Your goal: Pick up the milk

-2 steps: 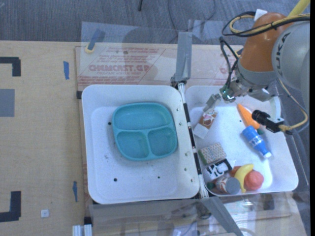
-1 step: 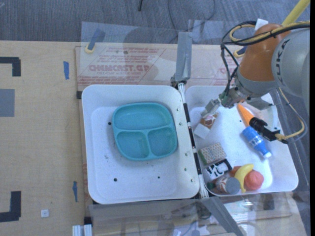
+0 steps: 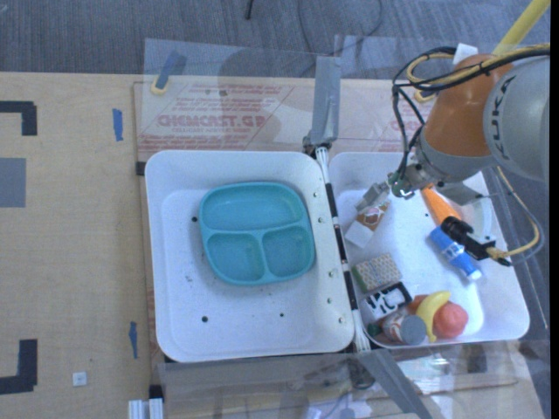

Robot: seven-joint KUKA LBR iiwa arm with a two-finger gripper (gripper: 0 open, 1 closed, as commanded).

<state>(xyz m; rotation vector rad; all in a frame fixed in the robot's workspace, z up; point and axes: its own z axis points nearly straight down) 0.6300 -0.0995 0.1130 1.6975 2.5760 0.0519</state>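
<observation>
The milk point(image 3: 366, 223) is a small white carton with a brown top. It lies tilted near the left wall of the right bin point(image 3: 507, 308), toward the back. My gripper point(image 3: 383, 192) hangs just above and behind the carton's top end, at or very near it. The carton rests on the bin floor. The grey arm with its orange band point(image 3: 463, 116) reaches in from the upper right.
A teal divided plate point(image 3: 258, 232) lies in the left bin point(image 3: 175, 321). The right bin also holds an orange carrot point(image 3: 438, 206), a blue tube point(image 3: 456, 253), a speckled box point(image 3: 377, 271), a black-and-white item point(image 3: 385, 300), a banana point(image 3: 432, 302), a red fruit point(image 3: 450, 319) and a can point(image 3: 410, 328).
</observation>
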